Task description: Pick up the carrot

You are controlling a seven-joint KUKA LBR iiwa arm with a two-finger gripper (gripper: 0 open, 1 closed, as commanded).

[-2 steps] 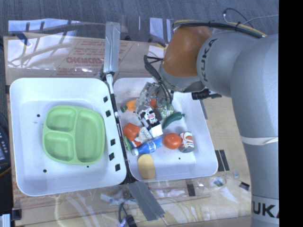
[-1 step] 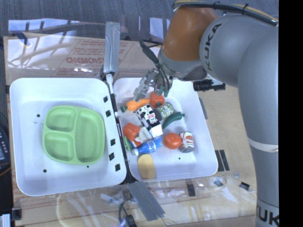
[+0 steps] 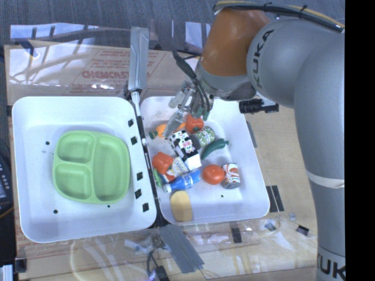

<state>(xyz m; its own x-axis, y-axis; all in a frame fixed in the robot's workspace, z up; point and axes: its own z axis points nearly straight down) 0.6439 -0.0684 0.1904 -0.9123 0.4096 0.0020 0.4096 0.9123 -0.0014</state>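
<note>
— Two white bins sit side by side on the table (image 3: 281,127), correct?

— Yes. The left bin (image 3: 29,157) holds a green divided plate (image 3: 91,165), lying flat near its middle. The right bin (image 3: 249,180) holds a crowded pile of small things.

— Where is the carrot?

— The carrot (image 3: 176,127) lies at the upper left of that pile, an orange piece with a green end pointing left toward the divider between the bins. It is partly covered by the jaws (image 3: 183,119), so only a part of it shows.

— And the arm?

— The grey arm (image 3: 304,63) reaches in from the right, its orange band (image 3: 231,40) above the wrist, with the jaws lowered over the upper left part of the right bin.

— Are the jaws spread or pinching the carrot?

— I cannot tell; the metal tips blur into the objects beneath them.

— What else is in the pile?

— A black-and-white patterned block (image 3: 183,143) just below the carrot, a small red piece (image 3: 194,123) and a round green-and-white item (image 3: 205,136) to its right, a dark green pepper-like shape (image 3: 214,147), an orange-red piece (image 3: 162,161) on the left, a red tomato (image 3: 213,174) touching a small can (image 3: 231,175), a blue bottle (image 3: 183,182), and a pale yellow piece (image 3: 181,205) nearest the front wall.
</note>
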